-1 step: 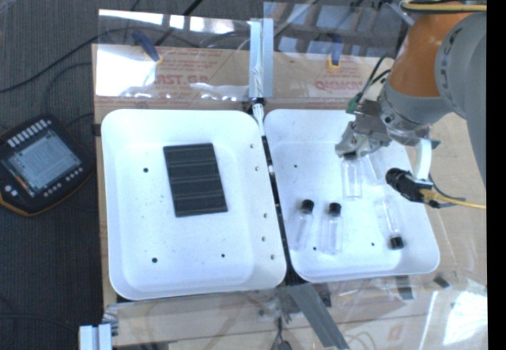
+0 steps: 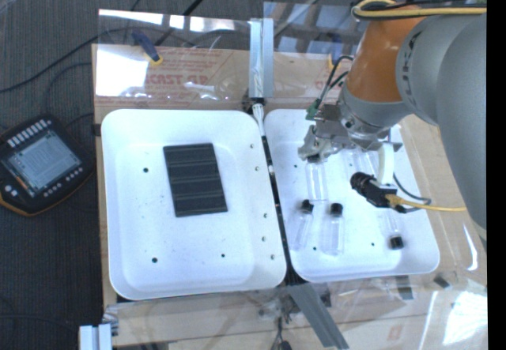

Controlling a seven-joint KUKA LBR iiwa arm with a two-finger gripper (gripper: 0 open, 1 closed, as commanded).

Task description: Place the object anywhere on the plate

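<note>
The plate (image 2: 194,178) is a black ridged rectangle lying flat in the middle of the left bin (image 2: 126,261). Several clear vials with black caps lie in the right bin (image 2: 411,261): one (image 2: 303,223) at the left, one (image 2: 335,231) beside it, one (image 2: 393,235) near the right wall, and one (image 2: 316,179) further back. My gripper (image 2: 314,149) hangs over the back part of the right bin, just above the far end of that rear vial. I see nothing lifted off the bin floor.
The arm's grey body and orange band (image 2: 379,56) cover the right bin's back right corner. A black plug with a yellow cable (image 2: 371,187) hangs from the wrist over the bin. A hand-held controller (image 2: 38,165) lies left of the bench.
</note>
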